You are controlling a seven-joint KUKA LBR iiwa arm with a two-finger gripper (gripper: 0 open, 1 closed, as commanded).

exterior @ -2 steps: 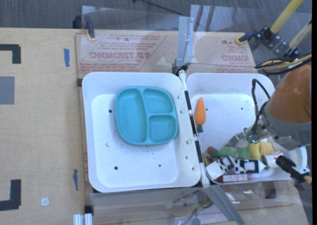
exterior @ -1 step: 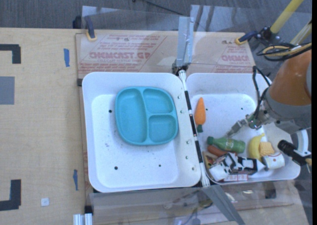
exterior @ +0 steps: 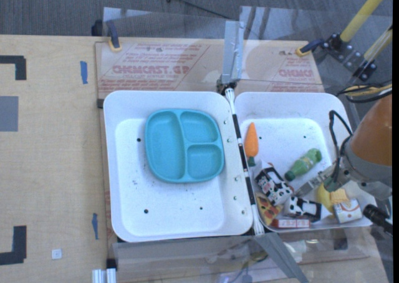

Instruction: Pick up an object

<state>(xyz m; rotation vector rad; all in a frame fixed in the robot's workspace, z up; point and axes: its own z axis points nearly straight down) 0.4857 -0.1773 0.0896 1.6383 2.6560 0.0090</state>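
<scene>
At the right bin's (exterior: 312, 102) far right edge I find the gripper (exterior: 333, 183) low among the clutter, just beside a green bottle (exterior: 304, 164) and a yellow item (exterior: 330, 196). Its grasp I cannot tell. Nothing appears lifted; I judge the pick outstanding. A carrot (exterior: 250, 140) lies leftward; the teal divided plate (exterior: 184, 145) sits in the left bin (exterior: 124, 151).

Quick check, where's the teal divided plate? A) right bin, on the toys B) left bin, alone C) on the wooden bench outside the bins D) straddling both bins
B: the teal divided plate lies flat inside the left bin, apart from the carrot and green bottle, which sit in the right bin.
</scene>
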